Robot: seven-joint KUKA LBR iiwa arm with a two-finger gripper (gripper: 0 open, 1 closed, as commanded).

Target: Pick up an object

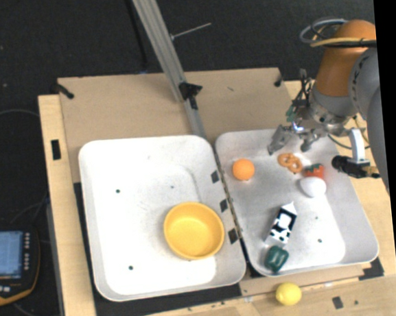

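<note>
Hovering over the far corner of the right bin point(350, 244), the gripper point(293, 139) hangs with its fingers spread apart and nothing between them. A pretzel-shaped toy point(289, 161) lies just beside the fingertips, at about six o'clock from them. Next to it, toward four o'clock, sit a small red piece point(314, 170) and a white egg-like object point(313, 187), the two touching or nearly so. An orange ball point(243, 170) rests at about eight o'clock from the gripper, near the bin's left wall. Further down the same bin, at six o'clock, lie a black-and-white cow-patterned block point(282, 225) and a dark green object point(276, 258), close together.

In the left bin point(117, 175), a yellow bowl point(193, 230) stands upright toward its near right corner. A yellow lemon-like ball point(288, 294) sits outside the bins on the tan bench point(111, 106), at its near edge. A grey metal pole point(164, 50) slants up from between the bins. On the dark floor at nine o'clock lies a handheld control pendant point(7, 265) with a lit screen.
</note>
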